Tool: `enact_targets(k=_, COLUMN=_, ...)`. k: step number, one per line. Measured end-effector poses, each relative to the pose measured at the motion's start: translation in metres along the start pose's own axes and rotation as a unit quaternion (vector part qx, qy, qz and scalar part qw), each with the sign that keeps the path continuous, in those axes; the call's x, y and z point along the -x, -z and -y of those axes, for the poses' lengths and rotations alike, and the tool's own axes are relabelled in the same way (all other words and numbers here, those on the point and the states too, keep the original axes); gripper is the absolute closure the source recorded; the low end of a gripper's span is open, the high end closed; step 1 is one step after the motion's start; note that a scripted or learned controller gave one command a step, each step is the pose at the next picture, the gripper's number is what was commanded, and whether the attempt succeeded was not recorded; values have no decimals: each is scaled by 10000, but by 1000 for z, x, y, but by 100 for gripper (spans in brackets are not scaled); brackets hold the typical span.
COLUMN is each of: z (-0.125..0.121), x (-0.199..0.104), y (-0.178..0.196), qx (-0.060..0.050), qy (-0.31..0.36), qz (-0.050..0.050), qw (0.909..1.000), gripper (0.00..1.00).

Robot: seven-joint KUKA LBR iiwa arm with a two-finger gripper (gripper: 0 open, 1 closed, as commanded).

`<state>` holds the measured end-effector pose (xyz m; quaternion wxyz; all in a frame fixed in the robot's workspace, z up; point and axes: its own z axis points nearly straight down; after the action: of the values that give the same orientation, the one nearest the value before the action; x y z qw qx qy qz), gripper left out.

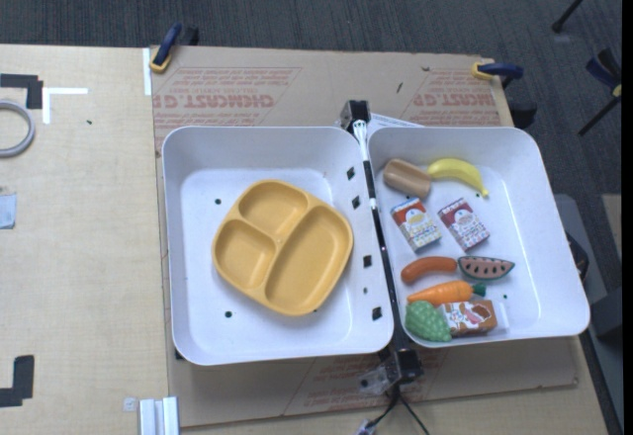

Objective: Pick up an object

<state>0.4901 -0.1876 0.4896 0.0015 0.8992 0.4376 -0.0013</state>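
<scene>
Objects crowd the bin (529,225) on the view's right: a brown roll (406,176) beside a banana (457,171), two cartons (416,224) below them, then a sausage (428,270), melon slice (486,267), carrot (442,293), green toy (427,321) and orange box (475,318), while a yellow plate (283,245) lies in the other bin (193,225).

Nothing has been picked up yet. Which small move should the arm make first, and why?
Probably it should come in over the right bin and stop above the banana. All the small toys lie in that bin, and the banana lies apart near the far wall, with free space around it. The left bin holds a yellow plate.
</scene>
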Motion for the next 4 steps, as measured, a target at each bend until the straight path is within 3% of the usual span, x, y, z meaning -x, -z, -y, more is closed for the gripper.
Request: enact_targets(k=4, z=-3, x=-3, y=36, qx=1, qy=64, qz=37, qw=10000, gripper=100)
